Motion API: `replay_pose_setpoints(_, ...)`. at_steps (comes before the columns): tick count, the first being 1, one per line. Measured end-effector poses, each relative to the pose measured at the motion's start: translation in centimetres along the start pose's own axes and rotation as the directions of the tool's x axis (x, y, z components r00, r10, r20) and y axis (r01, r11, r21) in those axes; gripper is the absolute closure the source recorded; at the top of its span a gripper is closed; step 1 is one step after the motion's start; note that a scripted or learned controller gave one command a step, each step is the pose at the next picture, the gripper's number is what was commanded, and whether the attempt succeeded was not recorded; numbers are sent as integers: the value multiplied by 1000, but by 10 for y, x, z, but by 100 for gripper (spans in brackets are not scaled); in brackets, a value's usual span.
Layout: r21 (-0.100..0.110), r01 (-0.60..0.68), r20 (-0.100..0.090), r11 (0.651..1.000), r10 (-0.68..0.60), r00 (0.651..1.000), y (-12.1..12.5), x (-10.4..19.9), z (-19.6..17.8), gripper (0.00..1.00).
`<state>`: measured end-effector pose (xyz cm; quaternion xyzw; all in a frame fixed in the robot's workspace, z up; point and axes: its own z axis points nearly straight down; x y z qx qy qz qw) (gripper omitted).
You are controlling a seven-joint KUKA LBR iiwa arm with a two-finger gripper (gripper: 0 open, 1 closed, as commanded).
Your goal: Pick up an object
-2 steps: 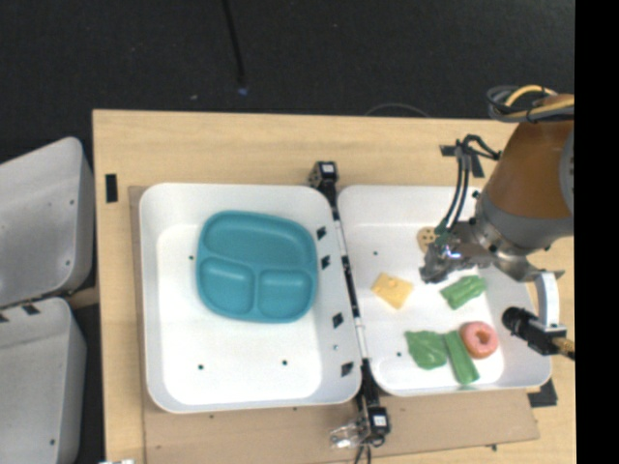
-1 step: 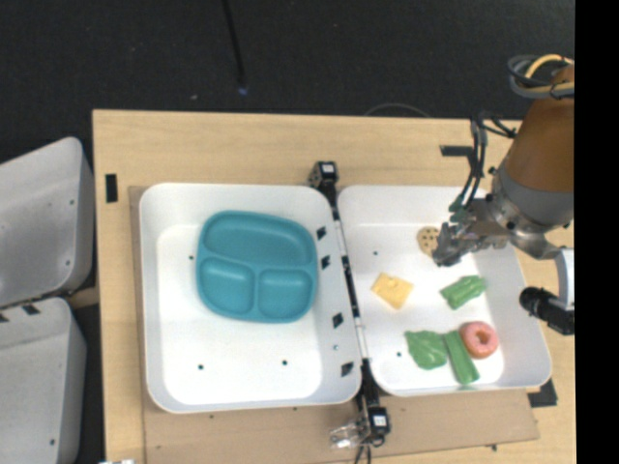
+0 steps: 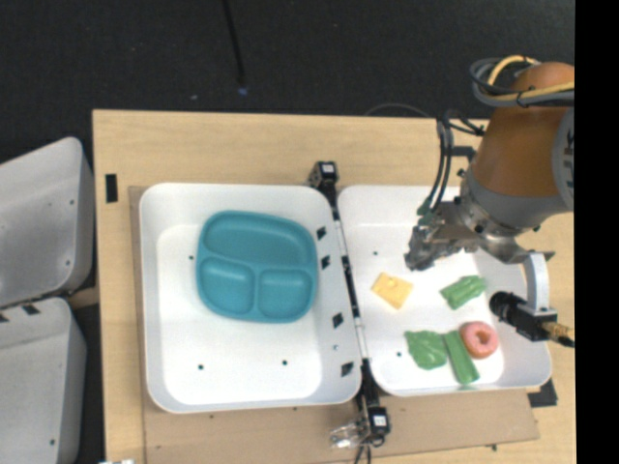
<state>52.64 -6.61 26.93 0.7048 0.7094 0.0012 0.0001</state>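
**Gripper low over the right bin, nothing seen in its grasp**

Camera view: the gripper (image 3: 423,251) hangs in the right bin (image 3: 387,206); whether it is open or closed, I cannot tell. The yellow wedge (image 3: 392,291) lies just beside it at seven o'clock, the green piece (image 3: 462,291) at four. Judged risk: descending between them, it could close on bare floor or nudge the wedge aside.

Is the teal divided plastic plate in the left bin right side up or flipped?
Right side up: the teal divided plastic plate shows its three recessed compartments facing up, lying flat in the left white bin.
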Motion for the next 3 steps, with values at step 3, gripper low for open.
replay_pose_setpoints(3,0,-4,1,1000,4,1000,-15,147,5,100)
